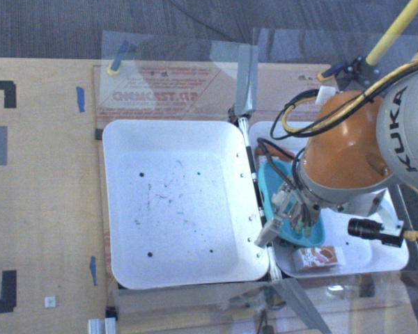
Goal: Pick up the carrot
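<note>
fingers: state unclear, gripper (290, 223) low over the teal object (282, 186) in the right bin (390, 256). carrot not made out; arm (348, 145) hides much of that bin. small printed packet (318, 257) at near edge.

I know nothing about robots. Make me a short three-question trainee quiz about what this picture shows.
1. True or false: the gripper hangs over the right bin.
2. Which colour is the curved thing under the gripper? A red, B turquoise, C black.
3. Fill in: the small red-and-white packet lies in the ____ bin.

Key: 1 true. 2 B. 3 right. The left bin has only dark specks on its floor.
</note>
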`<act>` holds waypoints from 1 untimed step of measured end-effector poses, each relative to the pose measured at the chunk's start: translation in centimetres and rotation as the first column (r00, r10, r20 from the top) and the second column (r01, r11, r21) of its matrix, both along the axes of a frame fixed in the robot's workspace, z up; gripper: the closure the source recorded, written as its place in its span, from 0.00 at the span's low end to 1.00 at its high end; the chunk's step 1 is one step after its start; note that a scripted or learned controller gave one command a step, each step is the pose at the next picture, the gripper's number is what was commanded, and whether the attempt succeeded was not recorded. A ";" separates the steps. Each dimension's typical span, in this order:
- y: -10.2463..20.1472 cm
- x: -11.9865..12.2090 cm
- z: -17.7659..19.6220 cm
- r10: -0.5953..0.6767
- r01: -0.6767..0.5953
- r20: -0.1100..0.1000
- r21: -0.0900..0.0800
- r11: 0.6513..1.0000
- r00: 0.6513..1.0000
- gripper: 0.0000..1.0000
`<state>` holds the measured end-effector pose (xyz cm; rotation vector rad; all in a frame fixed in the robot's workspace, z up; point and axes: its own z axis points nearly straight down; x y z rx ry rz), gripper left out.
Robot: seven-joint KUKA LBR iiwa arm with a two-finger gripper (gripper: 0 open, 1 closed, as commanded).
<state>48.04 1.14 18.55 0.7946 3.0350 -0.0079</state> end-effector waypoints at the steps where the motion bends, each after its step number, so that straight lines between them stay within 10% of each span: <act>1: -8.8 4.9 0.0 -0.134 0.134 0.003 0.005 0.991 0.991 0.00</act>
